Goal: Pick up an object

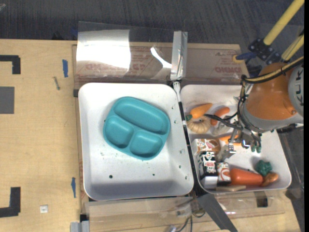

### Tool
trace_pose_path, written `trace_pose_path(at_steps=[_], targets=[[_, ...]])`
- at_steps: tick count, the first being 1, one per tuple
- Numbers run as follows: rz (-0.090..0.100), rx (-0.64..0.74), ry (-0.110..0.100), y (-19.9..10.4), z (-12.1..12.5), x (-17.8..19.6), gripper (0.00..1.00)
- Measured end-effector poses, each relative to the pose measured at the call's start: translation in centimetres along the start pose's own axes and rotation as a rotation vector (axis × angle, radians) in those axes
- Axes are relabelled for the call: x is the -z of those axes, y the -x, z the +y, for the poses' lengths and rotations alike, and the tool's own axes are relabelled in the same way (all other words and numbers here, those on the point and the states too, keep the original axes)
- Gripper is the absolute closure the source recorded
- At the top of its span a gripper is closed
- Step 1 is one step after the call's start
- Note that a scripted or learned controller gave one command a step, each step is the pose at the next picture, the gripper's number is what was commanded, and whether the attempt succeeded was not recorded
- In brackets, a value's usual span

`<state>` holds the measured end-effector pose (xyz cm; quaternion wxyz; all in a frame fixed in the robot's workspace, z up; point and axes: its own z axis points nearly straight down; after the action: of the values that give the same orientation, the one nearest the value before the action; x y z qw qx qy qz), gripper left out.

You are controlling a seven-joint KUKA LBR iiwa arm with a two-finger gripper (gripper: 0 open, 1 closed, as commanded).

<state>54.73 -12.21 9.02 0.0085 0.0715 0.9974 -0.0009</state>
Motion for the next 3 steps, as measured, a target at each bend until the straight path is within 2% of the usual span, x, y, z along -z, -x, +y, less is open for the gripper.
trace_pose_path(at_steps=[1,2,3], targets=[[0.004,-0.097,0.000,-1.04,1.94,-0.02,0.00],[0.005,-0.186,-0.004,-0.88,2.43,-0.02,0.00],[0.005,-0.163,0.000,-0.08,2.27,-0.07,0.00]])
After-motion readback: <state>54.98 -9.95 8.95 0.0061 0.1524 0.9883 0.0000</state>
